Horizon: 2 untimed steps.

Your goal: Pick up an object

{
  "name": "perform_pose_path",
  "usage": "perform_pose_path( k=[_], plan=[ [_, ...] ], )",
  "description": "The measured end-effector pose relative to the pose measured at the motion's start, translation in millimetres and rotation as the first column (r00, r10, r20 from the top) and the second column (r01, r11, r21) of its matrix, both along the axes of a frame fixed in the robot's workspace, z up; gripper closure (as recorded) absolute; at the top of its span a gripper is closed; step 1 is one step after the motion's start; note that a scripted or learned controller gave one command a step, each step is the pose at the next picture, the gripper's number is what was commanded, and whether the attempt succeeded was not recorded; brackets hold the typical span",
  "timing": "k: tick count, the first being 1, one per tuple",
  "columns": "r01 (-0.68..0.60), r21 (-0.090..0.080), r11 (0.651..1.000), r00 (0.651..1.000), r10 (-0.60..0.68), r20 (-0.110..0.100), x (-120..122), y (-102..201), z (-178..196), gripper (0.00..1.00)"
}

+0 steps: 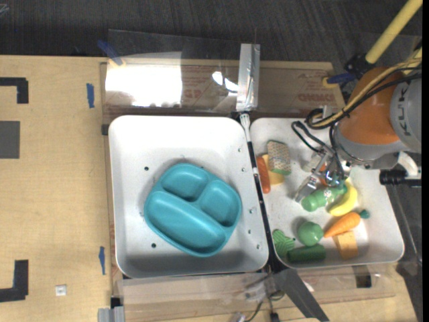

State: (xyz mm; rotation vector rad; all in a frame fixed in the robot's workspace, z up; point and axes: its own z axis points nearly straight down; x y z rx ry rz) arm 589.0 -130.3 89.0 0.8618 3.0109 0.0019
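Camera view: gripper [310,185] fingers spread, unladen, just above the green ball [312,201] beside the banana [343,200]; descend squarely, then clench.

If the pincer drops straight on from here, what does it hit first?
Probably the light green round toy right under the pincer, with the yellow banana just beside it; depth is hard to judge.

Bright, even overhead light on my counter [47,200]. Hard glare on the clear plastic sheet [144,82] behind the bins. Soft shadows only. Focus slightly soft; small items look mushy.
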Motion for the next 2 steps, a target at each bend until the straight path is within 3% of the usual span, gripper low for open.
perform_pose_path(
  k=[1, 2],
  plan=[
    [-0.151, -0.003, 0.989, 0.989, 0.151, 0.002, -80.5, -13.1, 0.5, 0.0],
    [-0.134, -0.003, 0.991, 0.991, 0.134, 0.006, -41.1, 15.6, 0.6, 0.0]
  ],
)
